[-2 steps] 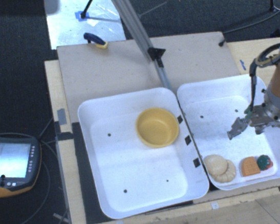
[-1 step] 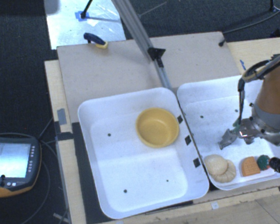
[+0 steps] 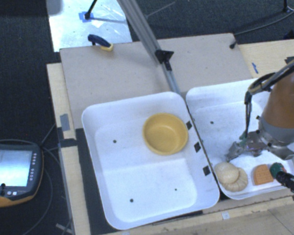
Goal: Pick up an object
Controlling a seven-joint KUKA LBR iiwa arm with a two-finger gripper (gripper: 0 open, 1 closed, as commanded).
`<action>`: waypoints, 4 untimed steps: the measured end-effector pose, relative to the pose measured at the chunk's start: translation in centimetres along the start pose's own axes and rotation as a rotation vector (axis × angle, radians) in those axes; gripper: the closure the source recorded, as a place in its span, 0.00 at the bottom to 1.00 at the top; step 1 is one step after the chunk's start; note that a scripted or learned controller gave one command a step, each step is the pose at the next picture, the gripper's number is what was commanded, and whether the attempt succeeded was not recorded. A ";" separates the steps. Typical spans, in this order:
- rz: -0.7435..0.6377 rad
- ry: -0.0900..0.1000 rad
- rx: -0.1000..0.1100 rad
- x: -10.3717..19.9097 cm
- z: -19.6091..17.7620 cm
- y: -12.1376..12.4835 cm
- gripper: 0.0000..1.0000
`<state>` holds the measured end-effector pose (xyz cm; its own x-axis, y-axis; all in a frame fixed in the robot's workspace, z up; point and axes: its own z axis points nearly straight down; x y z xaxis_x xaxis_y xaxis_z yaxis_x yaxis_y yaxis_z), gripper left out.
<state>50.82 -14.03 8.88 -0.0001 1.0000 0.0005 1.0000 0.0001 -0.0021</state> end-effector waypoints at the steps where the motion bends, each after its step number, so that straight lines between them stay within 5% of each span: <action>1: 0.000 -0.001 -0.003 0.0 -1.2 0.1 1.00; 4: -0.001 -0.001 -0.006 -0.6 -15.8 -0.8 1.00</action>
<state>50.07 -14.67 24.66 -0.0008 1.0000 -0.0008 1.0000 0.0008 0.0044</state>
